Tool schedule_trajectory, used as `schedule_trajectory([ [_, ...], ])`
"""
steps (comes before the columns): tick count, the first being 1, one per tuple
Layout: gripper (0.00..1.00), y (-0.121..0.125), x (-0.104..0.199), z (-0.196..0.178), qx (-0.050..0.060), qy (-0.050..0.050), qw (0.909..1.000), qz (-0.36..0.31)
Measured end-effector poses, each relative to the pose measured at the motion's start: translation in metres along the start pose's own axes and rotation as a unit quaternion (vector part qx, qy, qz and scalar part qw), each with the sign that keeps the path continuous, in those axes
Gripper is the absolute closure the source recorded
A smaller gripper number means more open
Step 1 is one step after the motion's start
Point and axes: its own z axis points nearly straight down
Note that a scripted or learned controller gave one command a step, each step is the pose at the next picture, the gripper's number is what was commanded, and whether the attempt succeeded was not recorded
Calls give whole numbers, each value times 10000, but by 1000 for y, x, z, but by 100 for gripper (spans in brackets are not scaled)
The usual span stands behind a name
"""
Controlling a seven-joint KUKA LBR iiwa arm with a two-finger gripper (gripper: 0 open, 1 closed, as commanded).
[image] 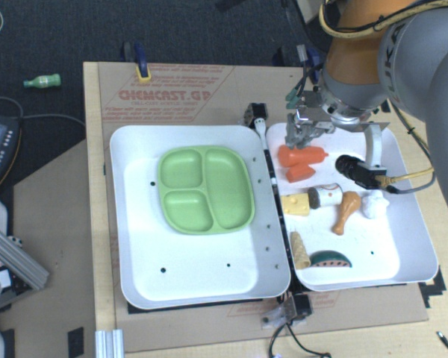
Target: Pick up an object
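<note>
My gripper (302,134) hangs over the back left part of the right bin (403,263), directly above an orange carrot-shaped toy (305,155) and touching or nearly touching its top. A second orange-red piece (301,173) lies just in front of the carrot. From this view I see nothing lifted off the bin floor.
The right bin also holds a yellow cheese block (296,204), a small white and brown cylinder (328,196), a tan drumstick (347,211), a white lump (373,204), a speckled tan roll (300,250) and a watermelon slice (333,259). A green divided plate (207,189) lies in the left bin (138,259).
</note>
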Motion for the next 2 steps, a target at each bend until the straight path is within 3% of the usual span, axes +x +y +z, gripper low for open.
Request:
schedule_trajectory([
  [1, 100, 10, 25, -4, 7, 0, 10000, 10],
  [2, 100, 8, 12, -5, 29, -4, 10000, 33],
])
